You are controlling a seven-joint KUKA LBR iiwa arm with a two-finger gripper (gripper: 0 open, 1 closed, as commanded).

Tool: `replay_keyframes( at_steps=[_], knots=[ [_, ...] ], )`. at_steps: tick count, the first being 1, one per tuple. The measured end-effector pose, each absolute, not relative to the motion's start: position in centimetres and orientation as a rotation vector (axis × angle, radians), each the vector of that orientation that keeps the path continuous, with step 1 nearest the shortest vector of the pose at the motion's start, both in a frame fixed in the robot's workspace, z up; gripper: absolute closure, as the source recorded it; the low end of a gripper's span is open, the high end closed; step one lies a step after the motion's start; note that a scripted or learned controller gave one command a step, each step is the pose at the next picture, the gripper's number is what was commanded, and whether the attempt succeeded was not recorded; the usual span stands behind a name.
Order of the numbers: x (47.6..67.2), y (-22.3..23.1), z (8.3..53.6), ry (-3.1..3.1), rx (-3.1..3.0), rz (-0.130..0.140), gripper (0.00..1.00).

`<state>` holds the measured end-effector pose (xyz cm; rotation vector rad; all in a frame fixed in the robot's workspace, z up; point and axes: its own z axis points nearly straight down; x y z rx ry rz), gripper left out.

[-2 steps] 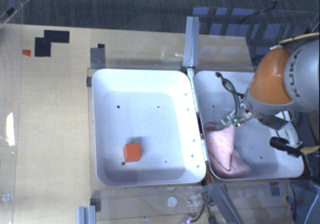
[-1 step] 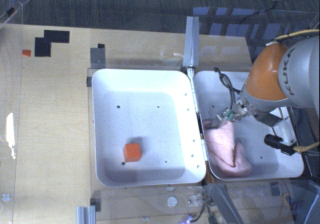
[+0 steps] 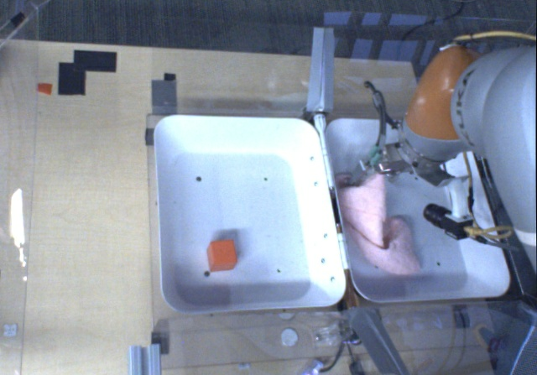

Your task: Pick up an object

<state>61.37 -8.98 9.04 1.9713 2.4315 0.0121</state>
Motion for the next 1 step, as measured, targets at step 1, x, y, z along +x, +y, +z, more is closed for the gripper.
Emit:
replay_keyframes(
  at_steps=[1],
  knots=[
    [63.66, -11.08, 9.02, 2.513, 1.864, 0.01, 0.0]
  ],
)
